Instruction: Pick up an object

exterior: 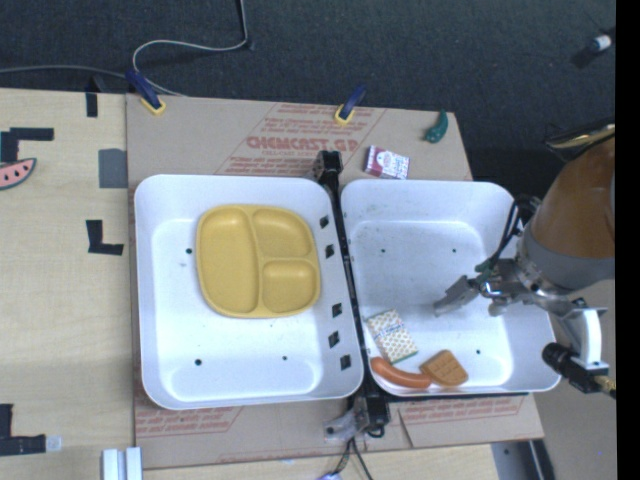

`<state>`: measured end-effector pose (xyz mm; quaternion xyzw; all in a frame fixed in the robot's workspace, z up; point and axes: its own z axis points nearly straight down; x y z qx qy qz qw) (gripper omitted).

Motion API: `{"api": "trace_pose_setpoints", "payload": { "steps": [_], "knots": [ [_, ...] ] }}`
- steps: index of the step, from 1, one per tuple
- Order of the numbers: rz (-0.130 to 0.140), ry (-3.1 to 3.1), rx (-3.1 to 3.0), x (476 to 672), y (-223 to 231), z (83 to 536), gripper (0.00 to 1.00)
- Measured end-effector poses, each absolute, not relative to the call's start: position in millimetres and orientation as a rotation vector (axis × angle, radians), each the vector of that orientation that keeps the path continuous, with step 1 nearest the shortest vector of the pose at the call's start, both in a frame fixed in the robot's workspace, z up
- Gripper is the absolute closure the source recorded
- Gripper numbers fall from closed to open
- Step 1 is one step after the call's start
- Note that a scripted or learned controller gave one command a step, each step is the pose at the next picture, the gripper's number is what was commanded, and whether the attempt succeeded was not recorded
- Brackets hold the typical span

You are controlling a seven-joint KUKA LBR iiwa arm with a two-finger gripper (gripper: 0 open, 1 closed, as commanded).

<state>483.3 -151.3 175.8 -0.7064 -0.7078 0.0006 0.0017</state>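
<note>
We judged the reach to be in hand, nothing yet picked: the gripper (462, 296) hung over the right bin (420, 203), and we could not tell its state. The sausage (398, 374), cracker (446, 369) and packet (392, 335) lay near its front wall, so the next move called for travelling toward them and descending. A yellow tray (258, 259) sat in the left bin (165, 298), cardboard (200, 133) covered the worktop (60, 268), and dark floor (420, 28) lay beyond.

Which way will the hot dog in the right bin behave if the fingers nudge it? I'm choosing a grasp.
The hot dog is long and rounded, so it would probably roll or slide sideways. It lies against the right bin's near wall beside the brown cracker, leaving little room around it. It looks glossy, possibly slippery. The gripper hovers above it.
</note>
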Motion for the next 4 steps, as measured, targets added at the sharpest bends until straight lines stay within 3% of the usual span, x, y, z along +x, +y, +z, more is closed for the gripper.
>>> {"api": "trace_pose_setpoints", "payload": {
  "steps": [1, 2, 3, 4],
  "knots": [
    [0.001, -2.222, -2.218, 483.5, -93, 154, 0.00],
    [0.001, -2.223, -2.217, 483.7, -30, 184, 0.00],
    [0.001, -2.224, -2.217, 574.0, 34, 184, 0.00],
    [0.006, -2.224, -2.217, 573.7, 34, 193, 1.00]
  ]
}}
